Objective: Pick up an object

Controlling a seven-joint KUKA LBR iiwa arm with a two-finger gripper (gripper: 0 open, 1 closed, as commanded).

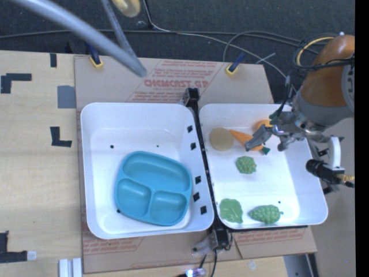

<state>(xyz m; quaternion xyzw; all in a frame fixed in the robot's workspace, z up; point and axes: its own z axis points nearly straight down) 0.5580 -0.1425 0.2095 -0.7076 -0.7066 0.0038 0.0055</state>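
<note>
Arm: grey KUKA w/ orange band, reaches in from right, wrist over right bin's [314,215] far-right area.

Gripper [258,141]: low over upper part of right bin, dark fingers pointing left-down toward the carrot. Fingers look parted some, nothing seen pinched btwn them; tips blurred, so not certain.

Nearest obj: orange carrot piece [242,135], tapered, long axis running roughly left-right w/ slight tilt, lying just left of the fingertips, near or touching. Can't tell if a tip already contacts it.

Key relation: carrot lies left of tool, almost under the tips; its long axis runs roughly along the fingers' reach, so prob. needs wrist turn or a grab across the narrow width.

Other objs, right bin: tan round disc [219,138] just left of carrot; small green bumpy piece [246,165] below gripper, apart; green leafy piece [231,210] and green bumpy piece [265,213] near front wall, well apart.

Left bin [92,120]: blue divided tray [153,187], not near the tool.

Step (judgement): closing in on carrot, pick not yet made.

Risk: tapered shape may slip or get nudged into disc.
</note>
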